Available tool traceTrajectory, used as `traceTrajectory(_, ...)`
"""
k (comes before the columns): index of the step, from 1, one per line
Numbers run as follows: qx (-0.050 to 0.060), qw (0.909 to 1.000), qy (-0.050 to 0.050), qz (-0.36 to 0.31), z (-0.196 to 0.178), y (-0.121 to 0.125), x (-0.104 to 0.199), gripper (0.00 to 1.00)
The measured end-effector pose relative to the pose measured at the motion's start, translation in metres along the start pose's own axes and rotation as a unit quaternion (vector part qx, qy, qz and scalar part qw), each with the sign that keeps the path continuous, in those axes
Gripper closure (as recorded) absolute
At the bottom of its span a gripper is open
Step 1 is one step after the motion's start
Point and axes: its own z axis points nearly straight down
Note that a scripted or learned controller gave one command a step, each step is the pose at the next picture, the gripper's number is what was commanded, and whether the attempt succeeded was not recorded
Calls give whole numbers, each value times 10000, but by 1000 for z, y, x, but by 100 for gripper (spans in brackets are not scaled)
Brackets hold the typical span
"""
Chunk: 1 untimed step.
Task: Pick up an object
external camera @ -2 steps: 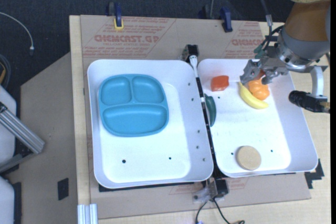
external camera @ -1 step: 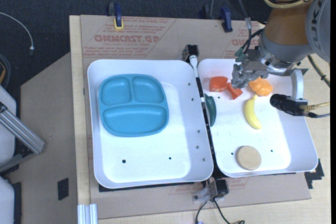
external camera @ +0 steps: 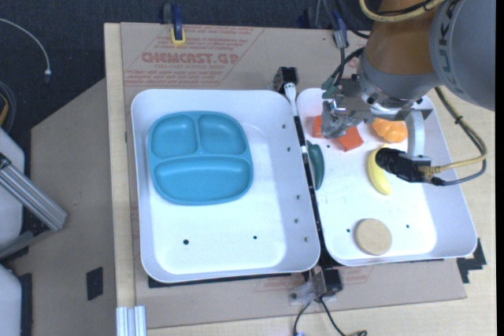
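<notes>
hand (external camera: 340, 122) over right bin (external camera: 441, 232) | red block (external camera: 349, 139) directly under | grip state unclear

A brown board bench (external camera: 118, 114) bears two white bins, left (external camera: 220, 248) and right (external camera: 425, 232), touching side by side.

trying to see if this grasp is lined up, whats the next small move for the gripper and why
Probably a short drop straight down, then close. The gripper hangs right over the red-orange block at the back of the right bin, and nothing shows between its fingers. The orange piece and the yellow banana lie close on the arm's side, so a sideways shift could knock them.
</notes>
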Motion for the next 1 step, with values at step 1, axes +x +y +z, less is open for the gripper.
traceTrajectory(1, 3, 10000, -1, 1, 7, -10, 47, 100)
